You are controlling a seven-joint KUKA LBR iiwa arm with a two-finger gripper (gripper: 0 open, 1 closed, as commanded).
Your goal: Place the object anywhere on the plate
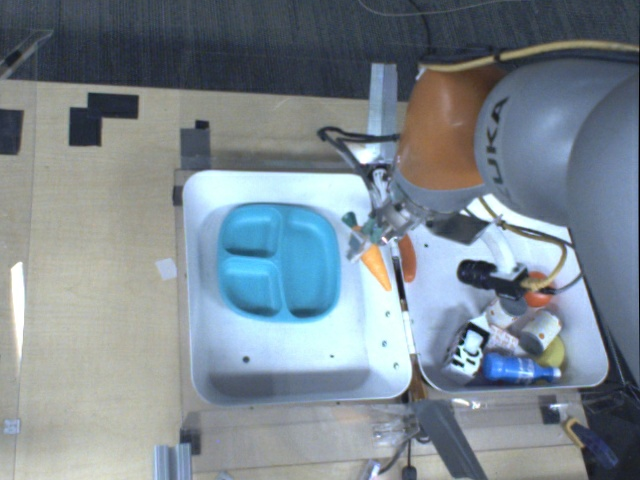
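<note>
Carrot (376,266), orange with a green tuft at its upper end, sits at the tip of the gripper (379,230). The fingers look drawn in on the leafy end, with the pointed end slanting down and away below them. The fingers are small and partly hidden by the wrist, so how narrow the grip is cannot be read exactly.

The gripper points steeply down. Right above it the wrist's orange band (445,128) bulges up and to the right, and behind that the thick grey arm (545,138) runs off toward the right edge of the view.

Gripper and carrot are over the right margin of the left bin (280,373), just beside the rim it shares with the right bin (440,303). The blue plate (300,263), with its divided compartments, lies to the left of the gripper on the floor of the left bin. It is near the carrot, but the carrot is not over it.

On the gripper's other side, just past the shared rim, is a small red thing (407,256). Farther off, down and to the right of the gripper, a cluster lies in the right bin's far corner: a black-and-white item (466,348), a blue bottle (518,370) and a yellow piece (552,351).
</note>
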